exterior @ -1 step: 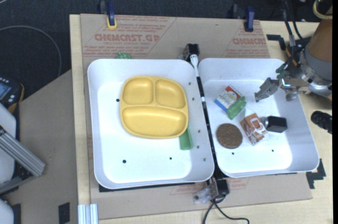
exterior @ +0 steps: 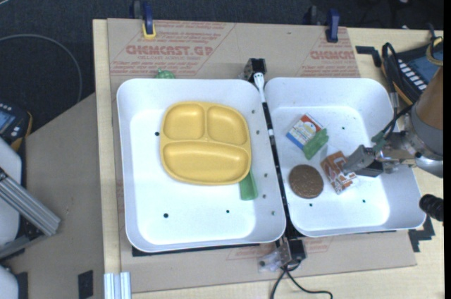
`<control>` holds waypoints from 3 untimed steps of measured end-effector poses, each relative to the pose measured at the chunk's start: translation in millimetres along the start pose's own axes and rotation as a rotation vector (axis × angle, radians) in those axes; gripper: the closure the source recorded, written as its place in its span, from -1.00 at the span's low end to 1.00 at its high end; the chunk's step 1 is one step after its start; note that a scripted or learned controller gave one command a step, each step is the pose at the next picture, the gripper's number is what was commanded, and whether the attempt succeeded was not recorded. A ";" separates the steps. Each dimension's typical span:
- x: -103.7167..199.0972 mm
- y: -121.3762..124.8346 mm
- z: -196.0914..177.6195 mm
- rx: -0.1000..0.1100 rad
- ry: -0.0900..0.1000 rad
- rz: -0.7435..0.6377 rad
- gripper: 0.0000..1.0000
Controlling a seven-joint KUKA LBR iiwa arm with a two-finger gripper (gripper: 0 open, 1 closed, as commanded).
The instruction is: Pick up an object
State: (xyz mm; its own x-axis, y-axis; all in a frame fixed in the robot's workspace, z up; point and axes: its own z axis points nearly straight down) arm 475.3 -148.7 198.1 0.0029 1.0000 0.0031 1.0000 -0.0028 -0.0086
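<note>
Camera view: the hand [exterior: 354, 159] is lowered at the right bin's [exterior: 331, 87] four o'clock, apparently pinching a red-brown snack packet [exterior: 336, 173], likely chosen for its easy reach. A brown disc [exterior: 306, 180] lies just beside the packet at nine o'clock.

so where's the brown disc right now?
In the right bin, lower left part: the brown disc lies flat, just left of the orange-brown packet and below the small carton.

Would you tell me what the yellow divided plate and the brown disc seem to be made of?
The yellow divided plate looks like moulded plastic: uniform colour, soft sheen, rounded compartment ridges. The brown disc is matte and finely speckled, possibly a cookie or cork; the view leaves that open.
</note>
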 end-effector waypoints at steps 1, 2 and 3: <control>37.8 5.9 93.2 -0.015 -0.008 -0.004 -1.00; 33.8 74.4 99.7 -0.033 -0.019 0.001 -1.00; 30.0 76.8 84.7 -0.051 -0.028 0.004 1.00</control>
State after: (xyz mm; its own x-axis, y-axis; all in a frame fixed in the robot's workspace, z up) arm 551.4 -118.7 112.8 0.0072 0.9997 -0.0244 0.9991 -0.0062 0.0421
